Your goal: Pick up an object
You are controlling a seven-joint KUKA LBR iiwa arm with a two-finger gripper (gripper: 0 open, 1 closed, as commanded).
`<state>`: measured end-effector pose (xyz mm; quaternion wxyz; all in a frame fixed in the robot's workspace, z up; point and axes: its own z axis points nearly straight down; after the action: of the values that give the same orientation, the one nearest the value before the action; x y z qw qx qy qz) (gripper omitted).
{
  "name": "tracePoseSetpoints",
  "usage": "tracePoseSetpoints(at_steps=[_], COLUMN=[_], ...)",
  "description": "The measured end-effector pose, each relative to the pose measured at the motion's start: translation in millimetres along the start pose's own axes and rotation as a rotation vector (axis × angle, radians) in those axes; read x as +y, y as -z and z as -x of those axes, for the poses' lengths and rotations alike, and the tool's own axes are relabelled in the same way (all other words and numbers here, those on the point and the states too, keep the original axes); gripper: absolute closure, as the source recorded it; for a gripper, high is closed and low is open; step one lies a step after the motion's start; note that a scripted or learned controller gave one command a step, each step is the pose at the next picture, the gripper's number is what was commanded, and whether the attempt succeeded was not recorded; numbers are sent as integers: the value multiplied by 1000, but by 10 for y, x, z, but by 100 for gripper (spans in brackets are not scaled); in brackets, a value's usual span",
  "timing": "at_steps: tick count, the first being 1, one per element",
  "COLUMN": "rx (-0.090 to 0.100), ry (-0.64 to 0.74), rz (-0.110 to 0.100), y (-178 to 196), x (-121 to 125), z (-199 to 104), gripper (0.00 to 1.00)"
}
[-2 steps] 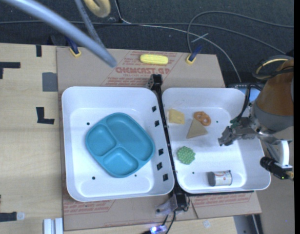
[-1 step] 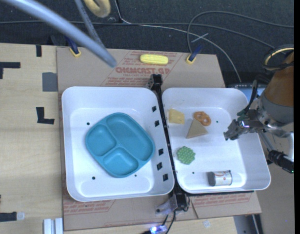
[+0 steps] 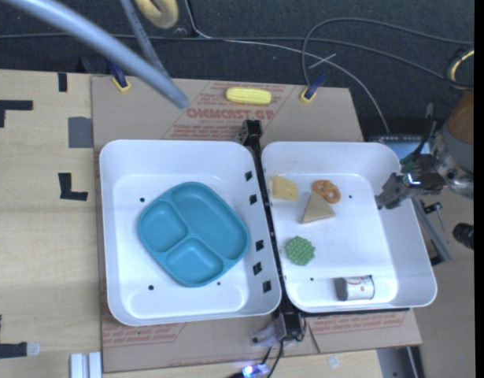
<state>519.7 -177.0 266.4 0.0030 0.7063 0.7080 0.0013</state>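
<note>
The right bin (image 3: 399, 290) holds a pale yellow block (image 3: 285, 188), an orange pretzel-shaped piece (image 3: 326, 189), a tan wedge (image 3: 318, 209), a green knobbly disc (image 3: 300, 250) and a small silver can (image 3: 354, 287) lying on its side near the front. My gripper (image 3: 389, 192) hangs at the right bin's right rim, well to the right of the pretzel piece and apart from all the objects. Nothing shows in its grasp.
A blue three-compartment tray (image 3: 193, 232) lies in the left bin (image 3: 116, 290). A yellow oblong toy (image 3: 248, 96) rests on the cardboard behind the bins. Cables run across the dark area at the back.
</note>
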Motion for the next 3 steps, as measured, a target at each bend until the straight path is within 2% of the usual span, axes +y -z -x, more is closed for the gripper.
tracePoseSetpoints(at_steps=[1, 3], rx=[4, 3], ry=[3, 4], rz=[-7, -7], y=[-157, -103], x=[63, 8], z=[-502, -1620], gripper=[100, 100])
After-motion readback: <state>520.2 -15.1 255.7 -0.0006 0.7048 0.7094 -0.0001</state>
